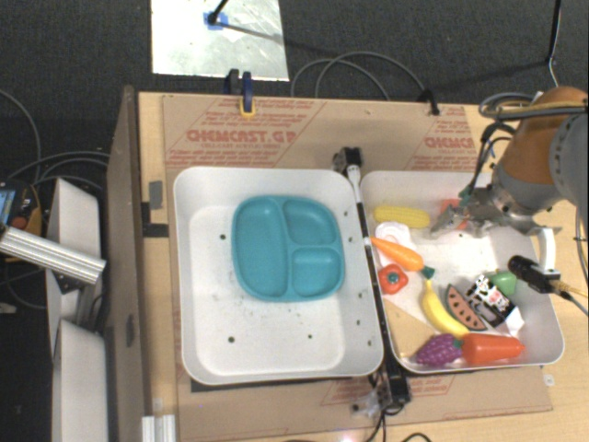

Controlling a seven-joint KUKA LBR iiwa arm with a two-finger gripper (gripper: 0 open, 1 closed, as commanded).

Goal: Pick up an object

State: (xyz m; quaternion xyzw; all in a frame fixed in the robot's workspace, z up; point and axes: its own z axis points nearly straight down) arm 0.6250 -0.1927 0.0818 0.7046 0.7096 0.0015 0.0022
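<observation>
Gripper is down in the right bin, near the far wall, over bare white floor. Can't tell if it is open or closed from this angle; nothing is visibly held in it. Arm comes in from the right, orange band above the wrist.

Pickable stuff is all in the right bin. The closest is a yellow corn cob, just left of the gripper, lying along the far wall, apart from it. Below the corn is an orange carrot, slanted, by the bin's left wall. A small red tomato sits just under the carrot. A banana lies mid-bin, curving toward the near side. A watermelon slice is right beside the banana, looks like touching. A black-and-white toy sits next to the slice, can't tell what it is. A green piece is just beyond that toy, partly hidden. Purple grapes are at the near wall, and a big orange-red vegetable lies beside them on the right.

The left bin holds a teal divided plate, flat, roughly centred. The bins sit side by side with rims meeting. A cardboard-covered bench is under both.
</observation>
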